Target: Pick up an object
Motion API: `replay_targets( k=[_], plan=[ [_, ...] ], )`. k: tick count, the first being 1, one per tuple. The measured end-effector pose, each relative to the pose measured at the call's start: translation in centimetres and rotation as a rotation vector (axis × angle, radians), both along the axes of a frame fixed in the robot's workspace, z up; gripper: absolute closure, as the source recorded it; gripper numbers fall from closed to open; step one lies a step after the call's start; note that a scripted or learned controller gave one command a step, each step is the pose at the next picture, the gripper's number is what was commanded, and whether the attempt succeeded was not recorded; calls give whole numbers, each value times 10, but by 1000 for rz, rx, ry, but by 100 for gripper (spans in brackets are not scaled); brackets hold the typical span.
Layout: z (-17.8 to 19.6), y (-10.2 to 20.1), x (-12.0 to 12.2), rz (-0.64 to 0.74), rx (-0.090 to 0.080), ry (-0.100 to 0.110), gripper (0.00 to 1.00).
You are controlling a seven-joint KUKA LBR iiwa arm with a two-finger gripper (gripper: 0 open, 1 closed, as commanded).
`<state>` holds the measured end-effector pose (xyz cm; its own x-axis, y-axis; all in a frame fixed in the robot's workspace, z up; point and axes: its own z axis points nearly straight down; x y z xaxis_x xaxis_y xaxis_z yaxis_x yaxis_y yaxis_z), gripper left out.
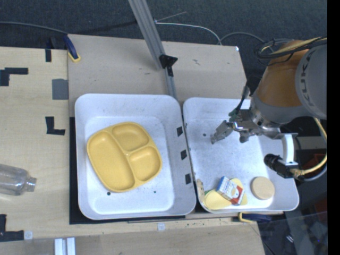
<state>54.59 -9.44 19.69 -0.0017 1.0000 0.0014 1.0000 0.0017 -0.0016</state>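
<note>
Arm: the grey arm, orange-banded above the wrist, reaches in from the right, over the right bin.
Hand: the hand hangs above the bare middle of the right bin; its fingers stand spread apart, with nothing between them.
Right bin: the right bin is shallow and white, with all of its things gathered along the near edge.
Yellow object: a pale yellow object lies at the near-left corner of the right bin.
Packet: a small red, white and blue packet rests on it, partly overlapping.
Disc: a tan round disc lies just right of the packet, well apart from the hand.
Left bin: the left bin holds a yellow divided plate with three compartments, lying flat.
Bench: on the bench, a clear plastic bottle lies on its side at the far left.
</note>
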Motion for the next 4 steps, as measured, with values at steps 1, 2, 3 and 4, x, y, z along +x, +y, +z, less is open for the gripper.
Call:
replay_targets(
  k=[1,2,3,4],
  plan=[
    [-96,6,40,1,-2,6,0],
    [-109,-27,71,-2,-2,-2,0],
    [-107,-23,-34,-4,-3,0,0],
    [-98,-22,-33,-2,0,2,100]
  ],
)
